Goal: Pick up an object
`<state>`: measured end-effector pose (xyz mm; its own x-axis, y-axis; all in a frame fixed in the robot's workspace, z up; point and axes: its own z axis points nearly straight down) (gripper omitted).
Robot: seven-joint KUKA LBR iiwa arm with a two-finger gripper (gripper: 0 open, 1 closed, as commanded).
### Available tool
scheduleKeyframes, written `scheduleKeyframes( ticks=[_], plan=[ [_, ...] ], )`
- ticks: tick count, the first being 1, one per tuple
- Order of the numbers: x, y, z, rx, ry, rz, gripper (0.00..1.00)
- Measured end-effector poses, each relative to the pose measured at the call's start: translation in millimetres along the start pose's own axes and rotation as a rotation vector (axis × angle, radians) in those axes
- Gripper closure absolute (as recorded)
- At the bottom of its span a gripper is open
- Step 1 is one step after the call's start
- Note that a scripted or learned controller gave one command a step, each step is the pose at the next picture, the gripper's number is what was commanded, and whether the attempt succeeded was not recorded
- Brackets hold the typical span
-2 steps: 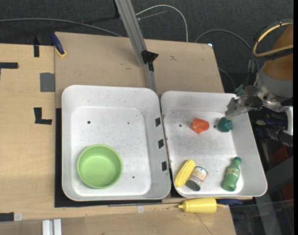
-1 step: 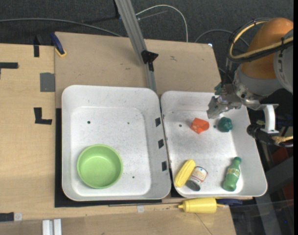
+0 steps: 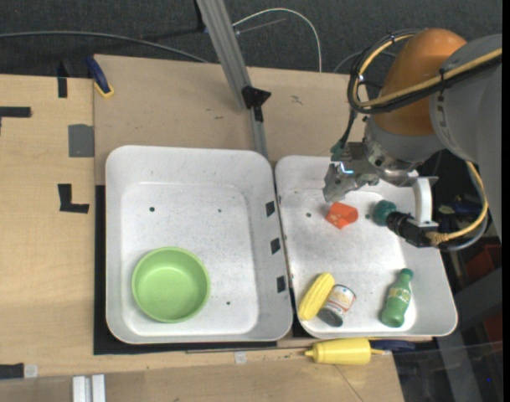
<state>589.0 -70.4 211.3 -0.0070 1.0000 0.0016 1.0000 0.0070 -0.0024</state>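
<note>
A pale wooden desk (image 3: 179,99) sits over dark carpet, with two shallow white bins side by side on it; my arm comes in over the right-hand white bin (image 3: 301,224). The tool (image 3: 342,178) hangs low over the far part of that bin, grey and blunt at the end of the orange-banded wrist. From this slant I cannot tell how the tool is set, so I won't call it wide or narrow, and I see nothing carried in it.

Just below the tool, almost touching its tip, lies a small orange-red block (image 3: 342,216) on the bin floor; that looks like the thing I'm going for. A teal round piece (image 3: 382,212) sits just to one side of the tool, close to the arm's black cable fitting. Well below the tool, at the near edge of the bin, are a yellow toy corn cob (image 3: 316,297), a small labelled tin can (image 3: 339,302) touching it, and a green plastic bottle (image 3: 396,300) a little apart. Across the divider, far from the tool, a lime green bowl (image 3: 170,284) rests in the left-hand white bin (image 3: 188,174).

My read: the approach is made, but nothing is lifted yet. Closing on the block and raising it are still to do.
</note>
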Motion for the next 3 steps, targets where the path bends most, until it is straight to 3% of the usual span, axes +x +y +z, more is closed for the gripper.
scheduleKeyframes(
  ticks=[1, 3],
  plan=[
    [53, 15, -13, -0.002, 0.0, -0.001, 1.0],
    [154, 40, 4, -0.001, -0.001, 0.0, 1.0]
  ],
)
